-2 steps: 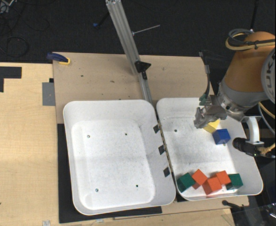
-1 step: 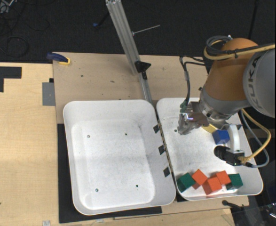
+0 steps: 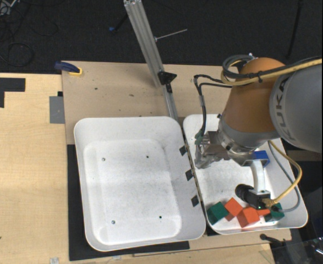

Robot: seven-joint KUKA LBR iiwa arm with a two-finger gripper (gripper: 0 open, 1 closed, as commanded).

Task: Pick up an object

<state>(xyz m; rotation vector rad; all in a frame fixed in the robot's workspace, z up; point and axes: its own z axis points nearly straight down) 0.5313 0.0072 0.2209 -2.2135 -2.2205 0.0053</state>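
My gripper [image 3: 203, 156] hangs low over the left part of the right bin [image 3: 190, 124], close to the wall between the two bins. The big grey and orange wrist covers much of that bin's far half. At the bin's near edge lies a cluster of blocks: a green block [image 3: 217, 212], an orange block [image 3: 234, 206] and a second orange block [image 3: 248, 218], with a small green piece [image 3: 276, 213] to their right. A blue object [image 3: 260, 157] peeks out beside the wrist. The blocks lie well toward the near side of the gripper, apart from it.
The left bin [image 3: 129, 126] sits beside the right one, with black clips along the shared wall. A slanted aluminium rail [image 3: 145, 40] rises behind the bins. A small blue and yellow item [image 3: 68, 67] lies at the bench's far left corner.
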